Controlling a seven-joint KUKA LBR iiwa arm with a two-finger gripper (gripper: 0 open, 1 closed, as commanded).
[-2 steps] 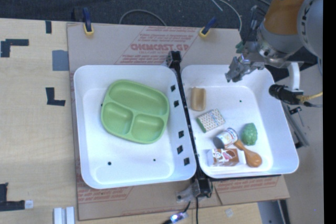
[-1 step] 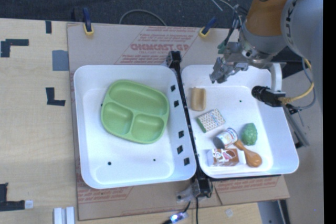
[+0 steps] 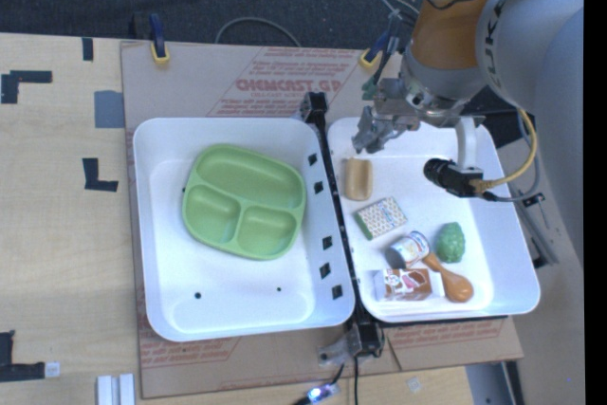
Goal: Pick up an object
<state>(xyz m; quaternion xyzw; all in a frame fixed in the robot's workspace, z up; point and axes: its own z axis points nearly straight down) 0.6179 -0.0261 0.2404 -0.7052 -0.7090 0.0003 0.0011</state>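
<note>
My gripper (image 3: 373, 138) hangs over the upper left corner of the right bin (image 3: 503, 204), just above and slightly right of a tan bread-like block (image 3: 357, 177) that lies by the bin's left wall. Nothing shows between its tips. Below the block lie a small checked box (image 3: 381, 217), a little can (image 3: 410, 248), a green lumpy toy (image 3: 450, 242), an orange spoon-shaped piece (image 3: 450, 280) and a red and white packet (image 3: 406, 284).
The left bin (image 3: 161, 280) holds a green divided plate (image 3: 245, 201). A black divider with clips (image 3: 327, 213) runs between the bins. A black cable fitting (image 3: 453, 175) hangs from the arm over the right bin. Clamps stand at the board's back edge.
</note>
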